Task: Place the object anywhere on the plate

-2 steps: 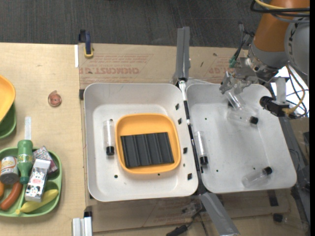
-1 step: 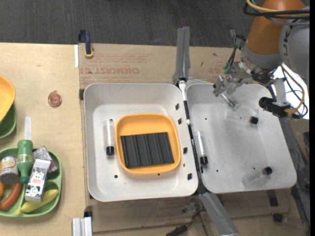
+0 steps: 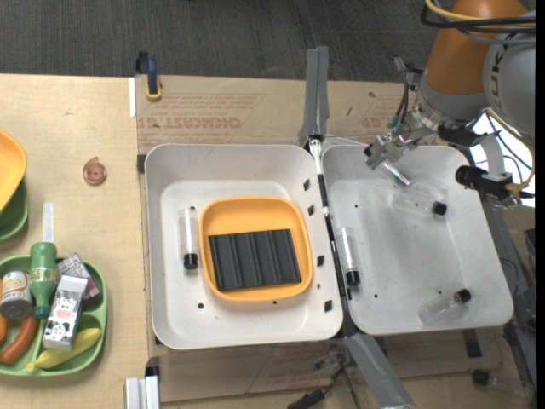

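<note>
Lying flat on the orange plate (image 3: 255,216), a ribbed black slab (image 3: 255,258); gripper (image 3: 393,162) state unclear.

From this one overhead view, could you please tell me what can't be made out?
- Tool: too small and cluttered to tell open from shut, or whether it holds anything.
- Clear tubes in the right bin: two, at and, blur into the white floor, only their dark caps distinct.
- Yellow dish: cut off by the left edge.

At the lower left of the frame, a green tray (image 3: 85,352) holds toy food, a green bottle (image 3: 41,281) and a small carton (image 3: 64,312). Above it, a pink disc (image 3: 95,172) lies on the counter (image 3: 77,118); a blue clamp (image 3: 148,75) stands at upper left.
</note>
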Motion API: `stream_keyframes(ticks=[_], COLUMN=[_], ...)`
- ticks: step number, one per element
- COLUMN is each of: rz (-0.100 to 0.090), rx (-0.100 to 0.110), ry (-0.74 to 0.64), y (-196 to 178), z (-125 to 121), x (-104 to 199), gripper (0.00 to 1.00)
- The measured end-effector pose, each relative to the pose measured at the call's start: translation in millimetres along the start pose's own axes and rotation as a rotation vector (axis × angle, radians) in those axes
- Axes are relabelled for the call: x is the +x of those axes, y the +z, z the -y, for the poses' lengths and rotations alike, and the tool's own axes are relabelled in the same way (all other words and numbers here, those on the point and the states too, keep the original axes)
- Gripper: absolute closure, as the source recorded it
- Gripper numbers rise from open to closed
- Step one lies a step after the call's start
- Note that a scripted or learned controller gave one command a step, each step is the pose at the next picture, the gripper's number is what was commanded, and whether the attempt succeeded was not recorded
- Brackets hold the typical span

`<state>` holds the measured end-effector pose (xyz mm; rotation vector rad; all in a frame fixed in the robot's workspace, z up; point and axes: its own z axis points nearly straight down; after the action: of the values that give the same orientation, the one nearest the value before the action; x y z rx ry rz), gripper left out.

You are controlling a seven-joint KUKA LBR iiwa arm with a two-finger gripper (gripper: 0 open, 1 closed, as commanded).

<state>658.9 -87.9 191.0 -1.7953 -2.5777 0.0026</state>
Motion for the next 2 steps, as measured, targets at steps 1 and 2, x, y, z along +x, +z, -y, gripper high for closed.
stream_keyframes(ticks=[1, 2], rz=[0.000, 0.002], rx=[-0.001, -0.004], ry=[-0.210, -0.310], y=[11.5, 12.4], z=[9.0, 14.9], x=[-24.3, -41.5], gripper=[1.00, 1.00])
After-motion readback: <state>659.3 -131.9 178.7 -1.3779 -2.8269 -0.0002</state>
